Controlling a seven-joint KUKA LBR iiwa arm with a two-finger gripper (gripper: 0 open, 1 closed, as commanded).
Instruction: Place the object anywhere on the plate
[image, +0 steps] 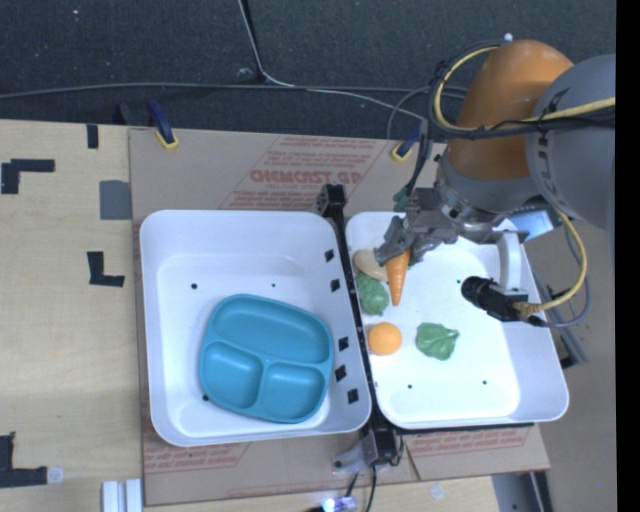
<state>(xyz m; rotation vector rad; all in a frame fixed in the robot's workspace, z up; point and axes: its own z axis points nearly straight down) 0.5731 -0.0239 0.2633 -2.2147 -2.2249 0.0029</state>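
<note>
Nearest, in the left bin (240, 222): blue plate (265, 360), three compartments, bare, with open floor around it

Across the two touching rims, in the right bin (480, 400): orange ball (384, 339) and leafy green piece (436, 341), apart from each other

Further back, close to the shared rim: carrot (396, 278), long axis running near to far, tip toward the ball, thick end up at the gripper (400, 250); a green lump (373, 295) and a pale piece (366, 263) just beside it on the left

Fingers seemingly pinching the carrot's thick end

Plate lying left of and nearer than the carrot; likely calls for lifting over both rims and crossing leftward, with ample room beyond
</note>
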